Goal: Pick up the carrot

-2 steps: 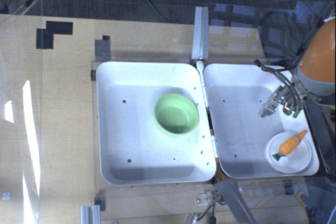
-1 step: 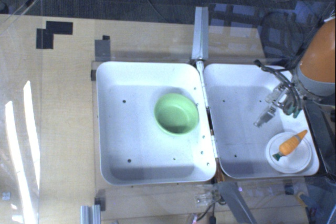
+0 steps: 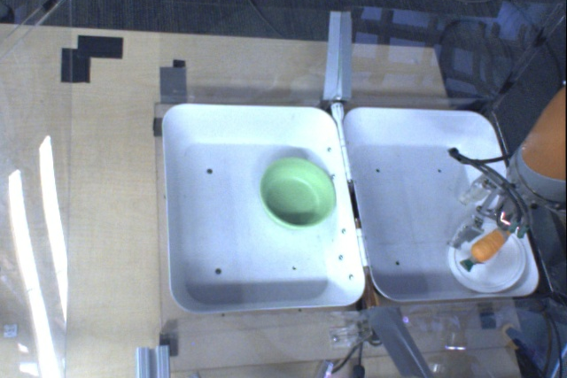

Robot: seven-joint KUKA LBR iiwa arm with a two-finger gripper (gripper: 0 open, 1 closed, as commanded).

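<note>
Lying in a small white bowl [image 3: 487, 268] at the lower right of the frame, the carrot [image 3: 486, 247] sits in the right bin [image 3: 407, 190]. Above it, the jaws [image 3: 483, 221] are too blurry to tell if spread. A green bowl [image 3: 299, 191] rests in the left bin [image 3: 213, 208].

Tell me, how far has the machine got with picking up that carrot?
The arm has reached into the right bin, and its gripper sits right at the carrot. The carrot lies over a small white dish in the bin's near right corner. Whether it is gripped I cannot tell. Lifting it clear is left. The green bowl sits in the left bin.
</note>
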